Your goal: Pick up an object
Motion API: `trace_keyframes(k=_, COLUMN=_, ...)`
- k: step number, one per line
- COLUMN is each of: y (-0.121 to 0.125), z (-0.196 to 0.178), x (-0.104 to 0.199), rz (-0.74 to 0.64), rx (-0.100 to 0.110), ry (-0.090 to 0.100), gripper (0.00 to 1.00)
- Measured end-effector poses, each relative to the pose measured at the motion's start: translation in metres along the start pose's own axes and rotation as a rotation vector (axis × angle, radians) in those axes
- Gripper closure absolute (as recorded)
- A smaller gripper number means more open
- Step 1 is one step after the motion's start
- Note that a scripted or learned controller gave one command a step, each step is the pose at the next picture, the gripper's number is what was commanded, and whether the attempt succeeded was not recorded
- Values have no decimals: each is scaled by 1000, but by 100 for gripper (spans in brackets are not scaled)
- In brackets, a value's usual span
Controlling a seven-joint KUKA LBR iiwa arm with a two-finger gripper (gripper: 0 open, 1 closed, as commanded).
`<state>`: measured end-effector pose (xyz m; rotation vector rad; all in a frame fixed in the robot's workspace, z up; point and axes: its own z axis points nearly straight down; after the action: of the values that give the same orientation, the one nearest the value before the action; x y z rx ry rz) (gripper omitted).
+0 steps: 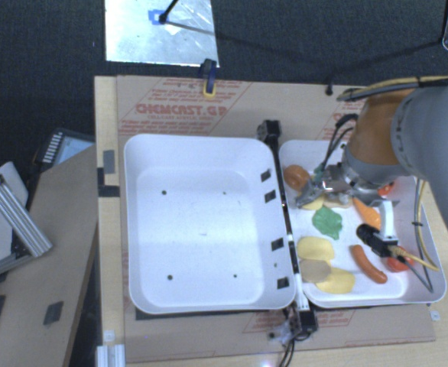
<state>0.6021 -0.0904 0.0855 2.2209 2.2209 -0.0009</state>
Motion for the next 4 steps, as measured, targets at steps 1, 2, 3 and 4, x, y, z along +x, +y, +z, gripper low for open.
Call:
trace_keyframes(k=1, y=66, z=1, x=-2, rz=-10, rx=15, ry=3, gripper=0)
trace_keyframes(k=2, y=67, z=1, x=7, rz=-4, rx=-1, ry=0, gripper=0)
trace_keyframes(k=3, y=59, z=0, x=4, rz=-2, rx=-4, ry=0, gripper=0)
trace_keyframes(k=4, y=60, z=-12, x=4, rz=-4, rx=-7, ry=0, gripper=100)
